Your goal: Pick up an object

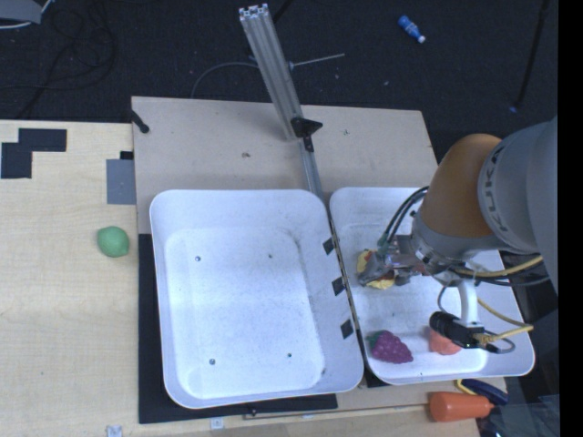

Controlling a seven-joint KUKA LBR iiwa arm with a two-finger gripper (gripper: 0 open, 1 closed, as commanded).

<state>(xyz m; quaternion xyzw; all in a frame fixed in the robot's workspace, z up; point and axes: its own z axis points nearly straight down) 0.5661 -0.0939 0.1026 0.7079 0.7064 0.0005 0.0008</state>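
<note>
Hovering claw (381, 271) over yellow object (372, 269), grip state unclear, object's axis too hidden to tell

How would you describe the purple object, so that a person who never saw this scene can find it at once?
Start at the right white bin, the one under the grey arm. Follow its near edge toward the wall it shares with the left white bin. The purple object lies there, small and bumpy like a bunch of grapes; the orange-red object beside it is smoother, and the yellow object lies farther back by the gripper.
</note>
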